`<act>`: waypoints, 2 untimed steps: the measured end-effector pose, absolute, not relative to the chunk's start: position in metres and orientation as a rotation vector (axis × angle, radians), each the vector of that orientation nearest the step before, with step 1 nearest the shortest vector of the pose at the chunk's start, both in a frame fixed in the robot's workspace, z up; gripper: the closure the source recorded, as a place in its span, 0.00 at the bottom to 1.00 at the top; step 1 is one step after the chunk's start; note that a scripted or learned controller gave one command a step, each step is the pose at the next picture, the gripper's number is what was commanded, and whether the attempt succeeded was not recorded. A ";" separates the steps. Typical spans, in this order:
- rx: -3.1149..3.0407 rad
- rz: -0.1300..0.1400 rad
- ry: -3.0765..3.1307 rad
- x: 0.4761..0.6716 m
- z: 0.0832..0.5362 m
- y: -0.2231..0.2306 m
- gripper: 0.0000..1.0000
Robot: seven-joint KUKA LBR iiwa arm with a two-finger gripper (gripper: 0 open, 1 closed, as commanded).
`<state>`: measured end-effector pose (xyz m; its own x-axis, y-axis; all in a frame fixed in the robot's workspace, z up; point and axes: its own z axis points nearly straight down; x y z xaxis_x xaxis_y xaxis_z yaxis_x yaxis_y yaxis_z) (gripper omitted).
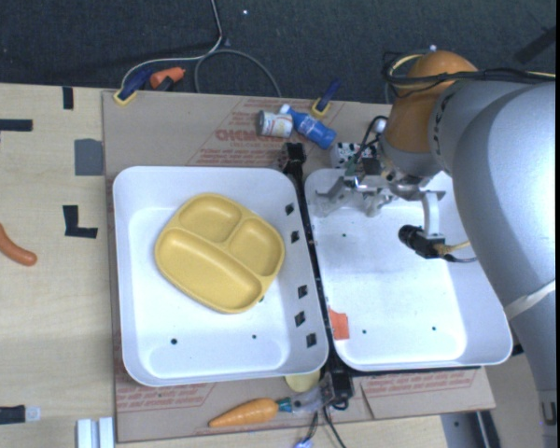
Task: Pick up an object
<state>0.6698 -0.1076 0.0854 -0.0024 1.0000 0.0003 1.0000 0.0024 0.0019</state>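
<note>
Red print on the cardboard sheet (pixel 215 133) under the bins: we read it only in part, roughly "CHCM", just beyond the far edge of the left bin (pixel 131 185). More red print runs along the cardboard's near edge, too small to read.

robot lab | white bins (pixel 135 250) clamped on cardboard (pixel 168 129) | tape marks | loose cable (pixel 226 54)

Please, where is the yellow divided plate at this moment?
The yellow divided plate lies inside the left white bin, near its middle and a little toward the far wall, left of the divider between the bins.
</note>
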 end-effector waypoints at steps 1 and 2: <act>2.214 0.002 2.223 0.670 0.096 -0.107 1.00; 2.215 0.000 2.223 0.669 0.095 -0.107 0.00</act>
<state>0.6693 -0.1073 0.0954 -0.0039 1.0000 -0.0023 1.0000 0.0039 0.0028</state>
